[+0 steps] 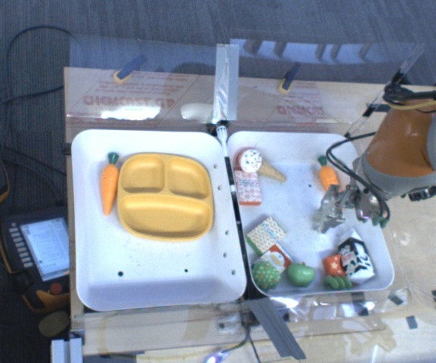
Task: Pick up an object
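Gripper (329, 216) hangs low over bare floor of the right bin (308, 144), apparently carrying nothing, likely lining up on the small carrot (328, 176) just behind or the strawberry (333, 265) nearer the front.

A pale wooden bench (354, 100) is carrying two shallow white plastic bins side by side, the left bin (89, 278) and the right bin (301, 144) touching along their inner rims, with a clear plastic sheet (165, 89) lying behind them.
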Robot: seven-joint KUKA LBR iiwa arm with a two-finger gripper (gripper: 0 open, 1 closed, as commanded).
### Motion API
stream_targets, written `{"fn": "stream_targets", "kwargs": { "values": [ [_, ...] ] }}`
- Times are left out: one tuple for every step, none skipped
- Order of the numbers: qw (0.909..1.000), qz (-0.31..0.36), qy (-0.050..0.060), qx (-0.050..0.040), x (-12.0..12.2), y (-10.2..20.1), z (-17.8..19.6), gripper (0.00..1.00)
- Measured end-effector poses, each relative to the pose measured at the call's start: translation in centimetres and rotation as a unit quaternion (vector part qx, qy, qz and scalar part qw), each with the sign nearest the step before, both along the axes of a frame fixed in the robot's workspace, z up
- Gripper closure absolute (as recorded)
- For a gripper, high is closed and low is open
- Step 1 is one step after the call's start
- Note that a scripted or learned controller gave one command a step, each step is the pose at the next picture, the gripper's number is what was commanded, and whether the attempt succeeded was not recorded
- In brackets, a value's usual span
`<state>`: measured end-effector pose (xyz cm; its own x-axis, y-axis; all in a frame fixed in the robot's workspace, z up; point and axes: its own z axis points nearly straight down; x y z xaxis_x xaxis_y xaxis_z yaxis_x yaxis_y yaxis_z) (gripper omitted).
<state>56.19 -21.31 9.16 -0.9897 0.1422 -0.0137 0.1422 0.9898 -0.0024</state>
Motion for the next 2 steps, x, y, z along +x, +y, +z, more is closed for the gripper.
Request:
{"fn": "stream_targets", "kwargs": {
  "values": [
    [1.0000, 0.000, -0.001, -0.0003, 0.0, 0.0, -0.1, 0.00],
    [0.9999, -0.011, 0.000, 0.0008, 4.7, 2.2, -0.2, 0.00]
  ]
}}
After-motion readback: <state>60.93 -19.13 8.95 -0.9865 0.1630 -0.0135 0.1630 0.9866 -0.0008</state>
